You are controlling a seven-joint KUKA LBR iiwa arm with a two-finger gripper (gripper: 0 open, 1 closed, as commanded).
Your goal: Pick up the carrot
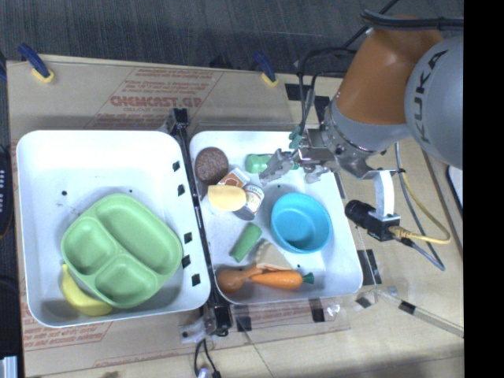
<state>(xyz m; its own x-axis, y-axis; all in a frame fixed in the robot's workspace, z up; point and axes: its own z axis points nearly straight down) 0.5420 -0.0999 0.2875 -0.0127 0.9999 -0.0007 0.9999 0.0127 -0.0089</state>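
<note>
I see the carrot lying flat just below the blue bowl, against the bin's near wall. My gripper hovers above the bowl, holding nothing; whether it's spread, I cannot tell.

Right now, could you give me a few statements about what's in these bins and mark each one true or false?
1. The carrot lies near the front edge of the right bin. True.
2. The blue bowl sits in the left bin. False: it is in the right bin, just behind the carrot.
3. The green divided plate is in the left bin. True.
4. The gripper is down at the carrot. False: it hangs over the back of the right bin, beyond the blue bowl and well away from the carrot.
5. A yellow object pokes out from under the green divided plate. True.
</note>
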